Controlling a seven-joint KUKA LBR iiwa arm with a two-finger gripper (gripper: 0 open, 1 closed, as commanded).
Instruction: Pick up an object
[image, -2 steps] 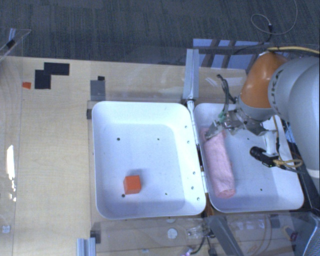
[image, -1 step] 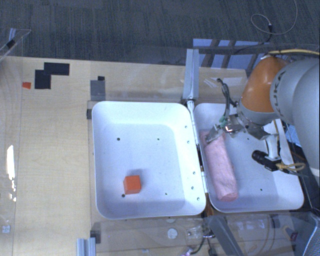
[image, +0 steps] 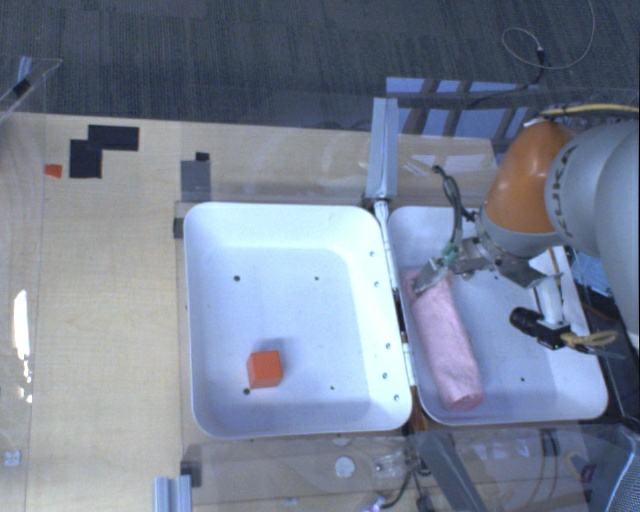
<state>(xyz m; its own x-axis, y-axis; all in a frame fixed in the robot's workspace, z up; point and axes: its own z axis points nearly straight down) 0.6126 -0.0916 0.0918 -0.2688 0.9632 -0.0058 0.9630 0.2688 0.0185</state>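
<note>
Gripper (image: 436, 276) at upper end of pink roll (image: 447, 342) in right bin (image: 560, 400); roll's long axis running down-frame, away from wrist. Finger state: cannot tell.

Black patches (image: 100, 148) on wooden bench (image: 100, 330)

Orange block (image: 265, 369), pink roll (image: 449, 347)

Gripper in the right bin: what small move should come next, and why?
Probably a short descent onto the pink roll, then a close. The gripper sits at the roll's upper end in the right bin, but the view does not show the roll between its fingers, so a grasp is not confirmed. The orange cube lies far off in the left bin.
</note>
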